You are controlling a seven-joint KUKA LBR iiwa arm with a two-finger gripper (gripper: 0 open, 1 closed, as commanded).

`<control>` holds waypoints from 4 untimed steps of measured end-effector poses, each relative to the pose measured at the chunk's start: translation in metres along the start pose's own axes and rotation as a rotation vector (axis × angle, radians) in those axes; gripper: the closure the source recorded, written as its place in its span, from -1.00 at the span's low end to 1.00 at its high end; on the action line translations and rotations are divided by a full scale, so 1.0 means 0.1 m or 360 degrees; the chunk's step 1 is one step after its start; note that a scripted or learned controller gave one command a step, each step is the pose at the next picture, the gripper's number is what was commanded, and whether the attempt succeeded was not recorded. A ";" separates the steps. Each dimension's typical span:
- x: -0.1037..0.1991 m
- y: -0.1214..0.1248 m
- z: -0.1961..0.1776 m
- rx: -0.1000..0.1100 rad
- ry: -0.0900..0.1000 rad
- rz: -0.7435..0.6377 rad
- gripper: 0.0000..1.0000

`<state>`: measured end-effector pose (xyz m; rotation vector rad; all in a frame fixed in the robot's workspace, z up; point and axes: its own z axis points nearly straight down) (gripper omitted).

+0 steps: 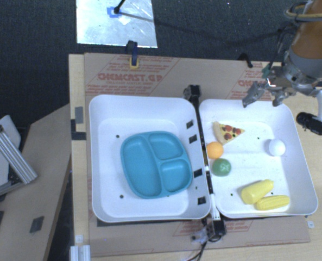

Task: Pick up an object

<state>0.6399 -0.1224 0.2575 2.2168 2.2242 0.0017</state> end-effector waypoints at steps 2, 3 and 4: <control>0.02 0.06 1.00 0.0003 0.0000 -0.0002 -1.00; 0.01 0.13 1.59 0.0005 0.0000 -0.0003 -1.00; 0.00 0.15 1.44 -0.0005 -0.0002 -0.0005 1.00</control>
